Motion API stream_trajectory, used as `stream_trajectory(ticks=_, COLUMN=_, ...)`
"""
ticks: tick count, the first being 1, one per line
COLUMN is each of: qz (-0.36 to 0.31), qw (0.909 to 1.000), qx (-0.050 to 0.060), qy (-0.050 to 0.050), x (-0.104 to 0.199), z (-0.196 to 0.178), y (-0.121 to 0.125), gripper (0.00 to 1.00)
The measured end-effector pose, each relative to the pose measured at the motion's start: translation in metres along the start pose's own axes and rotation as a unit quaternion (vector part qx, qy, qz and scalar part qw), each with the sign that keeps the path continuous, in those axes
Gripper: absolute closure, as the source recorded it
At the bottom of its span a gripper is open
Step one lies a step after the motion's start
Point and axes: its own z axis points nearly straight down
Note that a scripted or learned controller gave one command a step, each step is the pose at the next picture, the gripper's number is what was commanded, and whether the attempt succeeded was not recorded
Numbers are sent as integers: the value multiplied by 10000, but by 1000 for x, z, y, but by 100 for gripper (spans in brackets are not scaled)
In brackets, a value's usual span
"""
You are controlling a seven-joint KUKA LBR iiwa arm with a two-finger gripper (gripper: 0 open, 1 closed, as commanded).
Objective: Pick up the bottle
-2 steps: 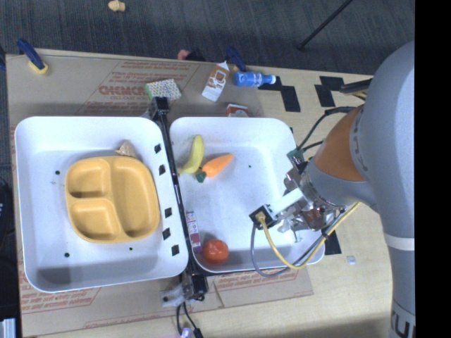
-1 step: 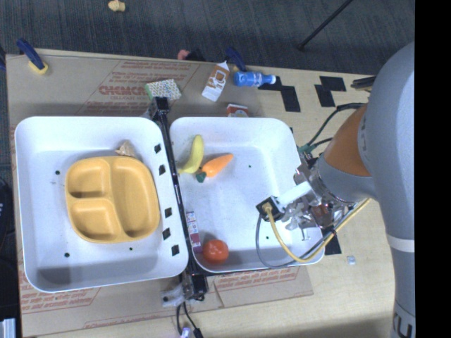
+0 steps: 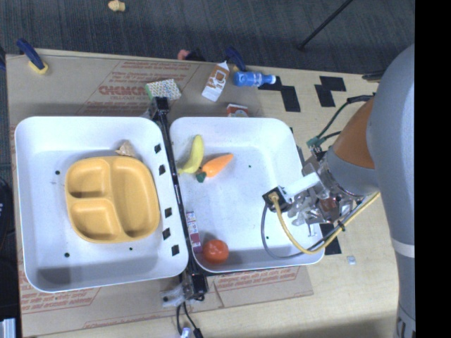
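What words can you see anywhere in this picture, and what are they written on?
"CHEMC...": big red letters printed on the cardboard sheet under the bins; the rest is cut off by a small patterned packet.
Smaller red print on the cardboard sheet: too blurred to read.
Small carton: print too small to read.
Blue bottle: no label readable.

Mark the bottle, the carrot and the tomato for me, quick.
bottle [image 3: 248,79], camera view, on the middle of its blue body, lying on the bench behind the right bin.
carrot [image 3: 217,164], camera view, on its orange body, in the right bin.
tomato [image 3: 215,251], camera view, on its red top, near the bin's front-left corner.
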Motion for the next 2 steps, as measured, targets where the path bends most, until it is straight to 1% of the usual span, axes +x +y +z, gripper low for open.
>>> stream_trajectory(ticks=1, qz=-6, qw=10000, qx=0, qy=-4, x=-4, z=-48, y=20, gripper=100)
stream_trajectory(ticks=2, qz=0, qw=10000, qx=6, qy=-11, x=-5, z=-25, y=24, gripper=100)
